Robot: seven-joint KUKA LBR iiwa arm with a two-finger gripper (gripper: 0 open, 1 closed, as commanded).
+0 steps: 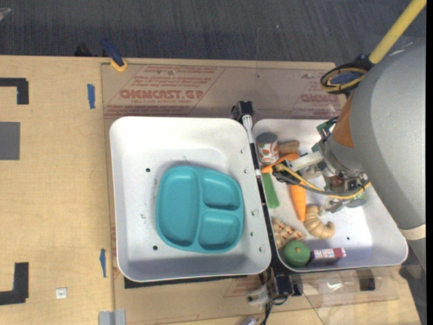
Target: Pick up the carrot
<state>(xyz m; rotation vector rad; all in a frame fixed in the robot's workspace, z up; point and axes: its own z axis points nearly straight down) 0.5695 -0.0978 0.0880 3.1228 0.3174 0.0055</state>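
Note:
The carrot is a short orange cone lying in the right bin, near its middle, with the tip pointing toward the front. My gripper hangs low over the same bin, just right of the carrot, under the grey arm and its orange band. Yellow and black cables run across the wrist. Nothing shows between the gripper and the carrot, which rests on the bin floor.
The left bin holds a teal divided plate. Around the carrot lie a small can, an orange piece, a green stick, a pastry, a green round fruit and a red packet.

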